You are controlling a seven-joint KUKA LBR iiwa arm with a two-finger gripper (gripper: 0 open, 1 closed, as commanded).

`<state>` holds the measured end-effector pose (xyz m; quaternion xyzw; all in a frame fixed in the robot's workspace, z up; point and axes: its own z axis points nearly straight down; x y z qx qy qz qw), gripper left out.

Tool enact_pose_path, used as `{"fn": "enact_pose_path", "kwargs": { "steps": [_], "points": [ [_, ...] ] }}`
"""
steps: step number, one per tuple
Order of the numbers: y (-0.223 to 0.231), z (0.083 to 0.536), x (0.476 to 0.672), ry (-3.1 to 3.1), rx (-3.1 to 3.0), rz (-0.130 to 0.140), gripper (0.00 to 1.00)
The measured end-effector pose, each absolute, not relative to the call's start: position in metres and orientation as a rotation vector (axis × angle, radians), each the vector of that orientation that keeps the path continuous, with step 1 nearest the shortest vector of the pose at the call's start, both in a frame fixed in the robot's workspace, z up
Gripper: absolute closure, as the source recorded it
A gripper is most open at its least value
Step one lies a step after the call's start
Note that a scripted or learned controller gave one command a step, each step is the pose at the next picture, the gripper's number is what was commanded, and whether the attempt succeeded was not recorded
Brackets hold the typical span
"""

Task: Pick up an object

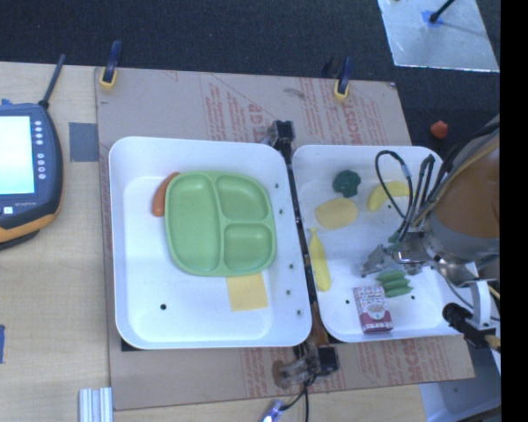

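Your arm [468, 202], grey with the orange band showing at the frame's right, reaches in over the right bin [334, 319] with the wrist bent down toward the bin floor and black cables looping above it. Your gripper [392, 262] sits low in that bin, its metal fingers pointing toward the bin's middle; whether the jaws are apart or together you cannot tell from this angle, and nothing is visibly clamped between them. Just below the jaws, close to touching, lies a small green object [393, 283], flat on the bin floor. Below that and slightly left of the jaws rests a red-and-white packet [372, 309], near the bin's lower wall. Left of the jaws, along the divider side, lies a long yellow piece [319, 260]. Above and left of the jaws sits a pale yellow block [336, 212], with a dark green lump [347, 182] above it. Above the jaws, partly behind the cables, lies another yellow piece [386, 195]. Well left of the jaws, the left bin [141, 315] holds a green divided tray [220, 223], an orange item [161, 196] tucked at the tray's far edge, and a yellow square [247, 292] overlapped by its lower edge. A teach pendant [16, 174] rests on the bench far left.
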<state>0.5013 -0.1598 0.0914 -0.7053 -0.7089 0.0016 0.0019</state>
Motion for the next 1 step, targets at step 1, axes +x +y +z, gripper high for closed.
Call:
{"fn": "enact_pose_path", "kwargs": {
  "steps": [1],
  "points": [
    [-0.1549,0.0914,0.4757,-2.225,-2.214,0.004,0.0]
  ]
}}
